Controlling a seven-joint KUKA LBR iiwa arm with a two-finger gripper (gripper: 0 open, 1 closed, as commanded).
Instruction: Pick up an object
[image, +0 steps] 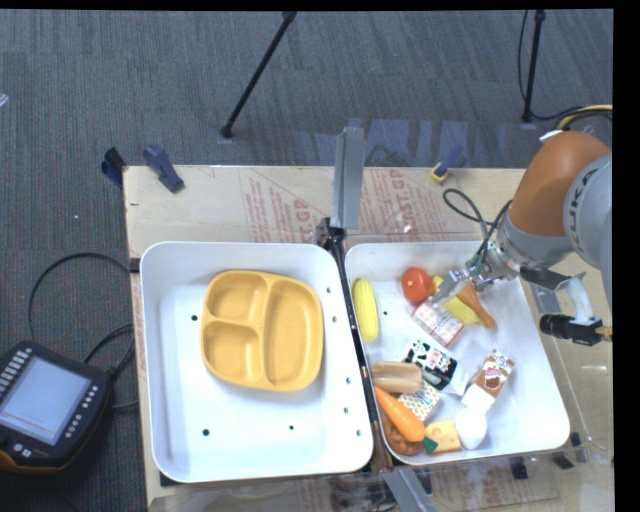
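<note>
The right bin (540, 400) holds several toy foods. Among them are a red tomato (416, 284), a yellow corn cob (366, 308) and a pink packet (437, 323). There are also a black-and-white carton (430, 362), a bread roll (397, 377) and a carrot (402, 417). My gripper (462, 282) hangs low in the bin's upper part, just right of the tomato. It sits over the top end of an orange cone-shaped piece (478, 308), with a yellow piece (458, 309) beside that. I see nothing lifted.
The left bin (170, 420) holds a yellow divided plate (263, 330). A cheese wedge (443, 435), a white egg (470, 428) and a small brown carton (493, 375) crowd the right bin's front. A grey post (348, 185) stands behind the bins.
</note>
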